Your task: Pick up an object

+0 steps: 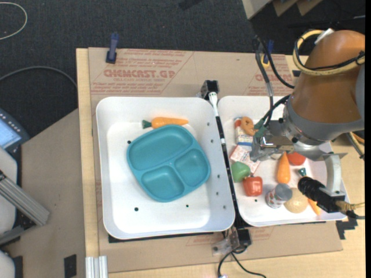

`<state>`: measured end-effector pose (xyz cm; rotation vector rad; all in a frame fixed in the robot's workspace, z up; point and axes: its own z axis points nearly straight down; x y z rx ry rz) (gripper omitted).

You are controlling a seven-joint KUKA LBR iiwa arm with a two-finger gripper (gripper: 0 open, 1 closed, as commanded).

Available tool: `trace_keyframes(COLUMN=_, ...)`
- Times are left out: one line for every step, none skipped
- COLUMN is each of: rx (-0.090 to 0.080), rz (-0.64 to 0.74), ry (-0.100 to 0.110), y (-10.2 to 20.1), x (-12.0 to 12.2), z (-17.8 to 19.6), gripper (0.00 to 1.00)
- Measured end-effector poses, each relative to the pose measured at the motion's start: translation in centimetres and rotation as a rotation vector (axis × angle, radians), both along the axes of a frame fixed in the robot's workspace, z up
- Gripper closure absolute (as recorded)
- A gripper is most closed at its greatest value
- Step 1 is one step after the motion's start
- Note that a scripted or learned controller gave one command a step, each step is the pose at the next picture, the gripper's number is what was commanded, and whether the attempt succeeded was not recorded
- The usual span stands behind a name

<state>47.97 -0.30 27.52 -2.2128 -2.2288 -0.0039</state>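
Note:
My gripper [259, 148] hangs low over the left half of the right bin [255, 218], beneath the grey arm with its orange band. Under and beside it lie a white and red packet [239, 153] and a small carton [244, 136]. A tan toy [246, 123] lies just behind them. Nearby in the same bin are a green pepper [239, 169], a red toy [253, 186], an orange carrot-like piece [283, 168], a grey can [277, 197] and a beige ball [295, 204]. I see nothing lifted off the bin floor.
The left bin [110, 201] bears a teal divided plate [167, 163], with an orange carrot [168, 121] lying behind it. A black-edged rim [220, 141] divides the two bins. The arm covers the right bin's back right part.

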Motion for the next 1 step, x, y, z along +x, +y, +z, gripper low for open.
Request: trace_keyframes(rx=-0.001, rz=-0.003, ry=0.005, y=4.03, x=-0.09, z=-0.99, gripper=1.00)
